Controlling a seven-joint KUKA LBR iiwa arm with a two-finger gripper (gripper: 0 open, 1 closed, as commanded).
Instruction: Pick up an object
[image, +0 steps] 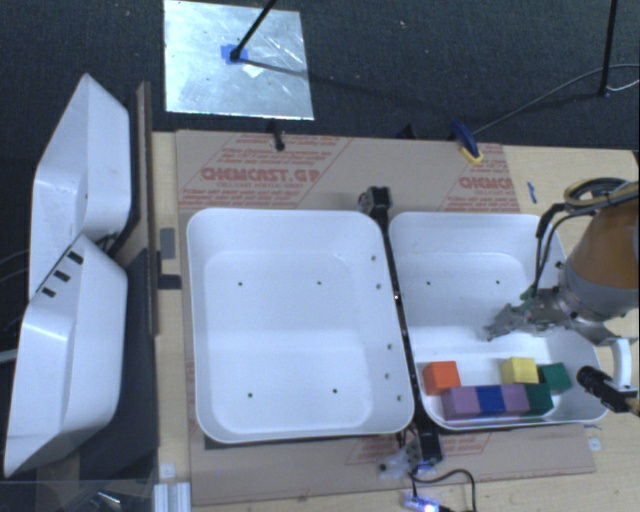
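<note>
Block row: purple block, blue block and a second purple block are lying touching in a line along the near wall of the right bin.
Neighbouring blocks: orange block is sitting just behind the row's left end; yellow block and green block are sitting behind its right end.
End effector: end effector is hovering just behind the yellow block, over the right bin's floor; its opening cannot be told, and nothing is showing in its hold.
Handling, judged: blocks are looking rigid, light, smooth-sided, not fragile.
Grip point, judged: orange block is standing apart from the others, so its two free opposite faces are offering the cleanest hold.
Risk, judged: packed row is leaving little finger clearance.
Left bin: left bin is sitting beside the right bin on the tabletop.
</note>
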